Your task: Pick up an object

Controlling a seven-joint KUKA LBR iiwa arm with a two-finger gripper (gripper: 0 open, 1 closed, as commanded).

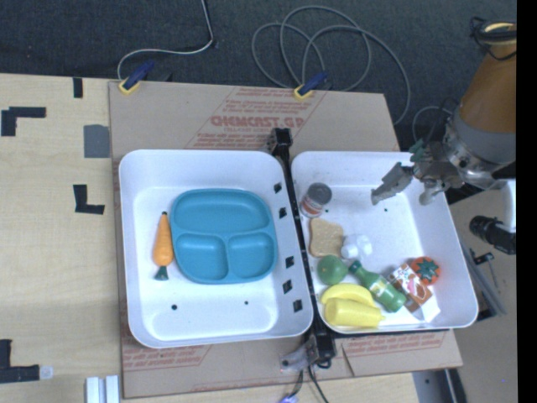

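While the gripper (409,185) hangs over the upper right part of the right bin (436,250), its two grey fingers (388,184) are spread apart with nothing between them, one angled down toward the bin floor. Taking the right bin as landmark: its upper and middle floor below the gripper is bare smooth white plastic, good open room; clutter sits along its left wall and lower edge. Small round can (316,199) with red label near its upper left, just right of the black divider clips. Toast slice (325,238), flat tan, below the can. White crumpled bit (359,247) beside the toast. Green pear-like fruit (331,269) touching a green bottle (376,285) that lies tilted. Yellow banana (351,305), glossy plastic, close to the bin's lower rim. Red-and-white packet (416,282), with a strawberry print, at its lower right, near the right wall. Left of the right bin, the left bin (143,309) holds a teal three-compartment plate (223,235), rounded corners, with an orange carrot (163,240) upright just beside the plate's left edge; margin around the plate is narrow. Both bins rest on brown cardboard (243,120) on the pale wood surface (50,250).
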